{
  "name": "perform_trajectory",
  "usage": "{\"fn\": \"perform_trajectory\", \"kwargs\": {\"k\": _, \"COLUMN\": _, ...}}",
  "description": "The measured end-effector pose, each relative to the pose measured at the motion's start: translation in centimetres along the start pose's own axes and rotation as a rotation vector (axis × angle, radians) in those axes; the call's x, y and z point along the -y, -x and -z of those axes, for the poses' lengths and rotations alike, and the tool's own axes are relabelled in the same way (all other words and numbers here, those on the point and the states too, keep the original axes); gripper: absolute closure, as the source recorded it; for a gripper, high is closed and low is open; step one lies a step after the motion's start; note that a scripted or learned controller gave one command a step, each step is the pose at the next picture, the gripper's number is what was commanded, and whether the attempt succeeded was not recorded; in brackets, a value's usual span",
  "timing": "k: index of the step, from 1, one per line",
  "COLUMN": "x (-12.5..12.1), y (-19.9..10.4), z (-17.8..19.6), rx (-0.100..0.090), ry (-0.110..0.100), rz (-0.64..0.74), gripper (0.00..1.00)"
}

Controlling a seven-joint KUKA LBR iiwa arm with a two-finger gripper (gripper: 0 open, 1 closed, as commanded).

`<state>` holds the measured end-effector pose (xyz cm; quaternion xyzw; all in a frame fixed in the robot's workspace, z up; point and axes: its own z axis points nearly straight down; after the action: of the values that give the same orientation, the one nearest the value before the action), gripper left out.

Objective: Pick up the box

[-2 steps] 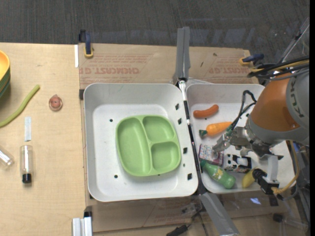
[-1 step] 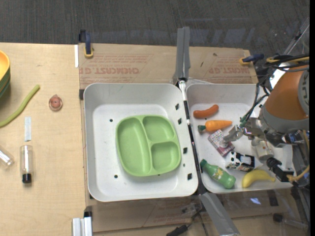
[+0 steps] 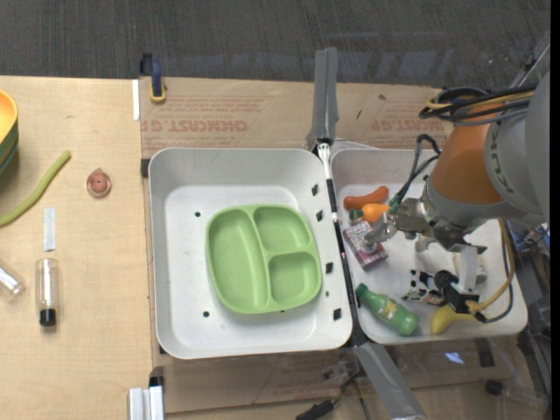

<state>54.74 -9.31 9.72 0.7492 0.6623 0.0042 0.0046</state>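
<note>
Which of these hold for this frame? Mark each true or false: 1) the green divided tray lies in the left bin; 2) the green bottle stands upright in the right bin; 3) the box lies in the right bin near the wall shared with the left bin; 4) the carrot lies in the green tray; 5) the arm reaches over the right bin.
1) True: the green divided tray lies in the left bin.
2) False: the green bottle lies on its side in the right bin.
3) True: the box lies there, by the dividing wall.
4) False: the carrot lies in the right bin, just beyond the box.
5) True: the arm hangs over the right bin, its gripper close beside the box.
</note>
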Motion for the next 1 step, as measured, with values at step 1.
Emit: {"fn": "perform_trajectory", "kwargs": {"k": 1, "x": -7.29, "y": -0.57, "z": -0.04, "rx": 0.002, "ry": -0.001, "rz": 0.317, "gripper": 0.00}}
